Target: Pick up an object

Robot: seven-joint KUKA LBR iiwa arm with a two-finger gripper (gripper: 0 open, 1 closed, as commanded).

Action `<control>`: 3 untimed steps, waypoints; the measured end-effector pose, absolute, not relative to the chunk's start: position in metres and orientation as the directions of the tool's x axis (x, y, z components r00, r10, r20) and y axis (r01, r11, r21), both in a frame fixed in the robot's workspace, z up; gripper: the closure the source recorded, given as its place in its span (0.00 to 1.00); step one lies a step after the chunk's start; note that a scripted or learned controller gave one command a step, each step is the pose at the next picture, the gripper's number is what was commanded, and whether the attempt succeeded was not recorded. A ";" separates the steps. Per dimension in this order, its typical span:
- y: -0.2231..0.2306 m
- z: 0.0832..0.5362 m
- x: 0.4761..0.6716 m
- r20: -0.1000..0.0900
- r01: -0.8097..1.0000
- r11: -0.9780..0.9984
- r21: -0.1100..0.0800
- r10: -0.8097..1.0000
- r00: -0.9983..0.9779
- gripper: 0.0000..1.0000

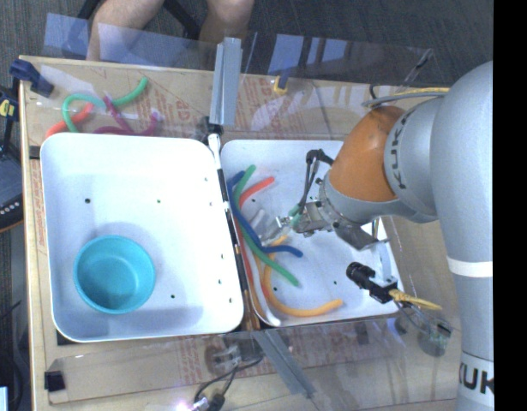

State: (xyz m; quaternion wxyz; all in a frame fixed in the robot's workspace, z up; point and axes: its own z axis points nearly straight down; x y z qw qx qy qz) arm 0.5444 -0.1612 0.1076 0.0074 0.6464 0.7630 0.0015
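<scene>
The pale brown bench (143, 354) carries two white bins side by side. The right bin (272, 157) lies directly under the gripper (284, 223), and the left bin (126, 187) lies beside it. Loose coloured tubes (100, 114) lie on the bench beyond the left bin, well apart from the gripper.

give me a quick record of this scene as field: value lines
left bin: teal bowl, toward the view's lower left
right bin: blue stick, red stick, green stick, orange stick
gripper: low in right bin, among the sticks
grasp: cannot tell
bench behind left bin: loose sticks
</scene>
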 end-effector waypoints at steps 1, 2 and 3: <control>-0.131 0.096 0.578 -0.008 0.987 0.158 0.003 0.987 -0.158 0.00; -0.132 0.102 0.525 -0.018 0.985 0.167 0.032 0.986 -0.167 0.00; -0.130 0.111 0.524 -0.012 0.984 0.176 0.023 0.984 -0.176 1.00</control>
